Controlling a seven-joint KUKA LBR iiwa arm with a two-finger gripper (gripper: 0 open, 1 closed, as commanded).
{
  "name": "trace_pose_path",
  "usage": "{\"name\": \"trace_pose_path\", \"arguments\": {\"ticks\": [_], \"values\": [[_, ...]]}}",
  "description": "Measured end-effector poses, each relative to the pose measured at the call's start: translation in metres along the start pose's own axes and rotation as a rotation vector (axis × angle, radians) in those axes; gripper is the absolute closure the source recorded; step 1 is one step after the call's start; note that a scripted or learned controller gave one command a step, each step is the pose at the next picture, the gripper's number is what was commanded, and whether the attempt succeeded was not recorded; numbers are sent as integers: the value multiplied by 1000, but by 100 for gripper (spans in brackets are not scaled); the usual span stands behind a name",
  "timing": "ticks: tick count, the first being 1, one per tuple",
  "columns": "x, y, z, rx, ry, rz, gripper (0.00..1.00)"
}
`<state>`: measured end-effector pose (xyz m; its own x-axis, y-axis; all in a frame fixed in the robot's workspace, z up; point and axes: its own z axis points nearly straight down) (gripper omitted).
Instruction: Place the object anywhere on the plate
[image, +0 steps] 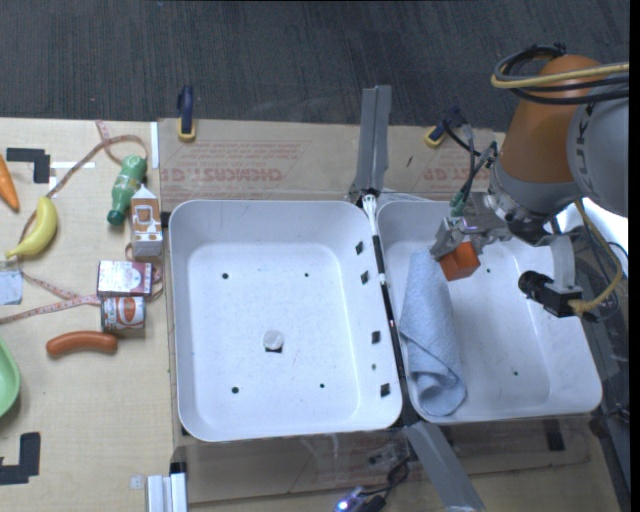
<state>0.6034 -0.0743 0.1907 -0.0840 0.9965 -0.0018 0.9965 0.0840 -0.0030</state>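
Dark carpet is running along the top of the scene, and below it a cardboard-covered bench (250, 160) is carrying two shallow white bins side by side. Over the right bin (520, 340) the gripper (455, 250) is hanging from the grey arm (560, 120), whose orange band is showing above the wrist. A small orange block (460, 262) is sitting right at the fingertips and appears to be clamped between them, held above the bin's upper left part. Just below and to the left of the block, a blue-grey cloth (428, 330) is lying folded lengthwise along the left wall of that bin, its lower end bunched near the front corner. A black fitting (545, 290) with cables is jutting from the arm over the bin's right side.

Across the divider, the left bin (200, 260) is holding one small pale round item (273, 342) near its middle. Left of the bins, on the wooden tabletop, a green bottle (126, 186), a small carton (146, 228), a can (124, 313), a sausage (82, 344), a banana (36, 228) and a carrot (7, 186) are lying scattered. A green plate edge (6, 380) is peeking in at the far left, well apart from the block.
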Motion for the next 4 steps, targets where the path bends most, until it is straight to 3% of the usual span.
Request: {"name": "trace_pose_path", "arguments": {"ticks": [1,2,4], "values": [[24,-65,-41,1,1,119,100],[59,-112,-77,1,1,99,100],[52,-122,-102,0,0,135,100]]}}
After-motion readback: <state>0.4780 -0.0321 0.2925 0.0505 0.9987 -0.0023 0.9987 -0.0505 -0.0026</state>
